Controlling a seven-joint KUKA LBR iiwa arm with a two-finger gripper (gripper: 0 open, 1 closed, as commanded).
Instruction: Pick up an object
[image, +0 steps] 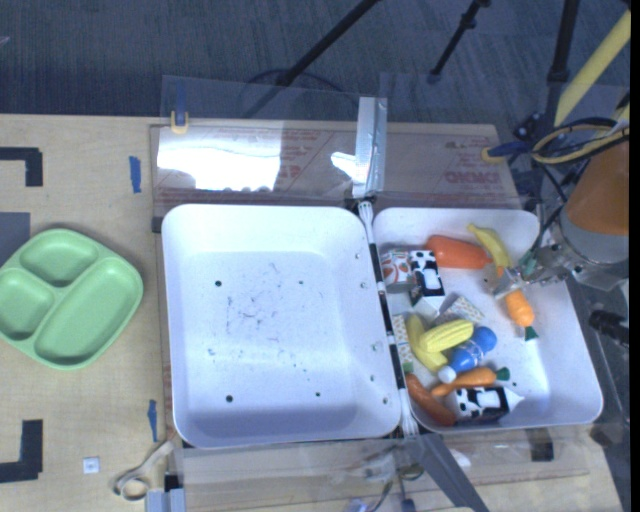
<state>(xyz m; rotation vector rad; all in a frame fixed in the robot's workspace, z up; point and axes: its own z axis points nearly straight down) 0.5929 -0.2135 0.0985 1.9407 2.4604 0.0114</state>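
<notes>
Small carrot (521, 309) beside banana (491, 246)

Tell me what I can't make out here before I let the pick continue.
- Gripper: too small and blurred in the camera view to tell finger state or contact with the small carrot.
- Arm: cut off by the right edge.
- Red item in the right bin: partly buried under the toy pile; identity unclear.

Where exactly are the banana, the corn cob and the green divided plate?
banana (489, 244): camera view, middle of its curved yellow body.
corn cob (444, 336): camera view, middle of its yellow length.
green divided plate (62, 262): camera view, ridge between its compartments.
</notes>
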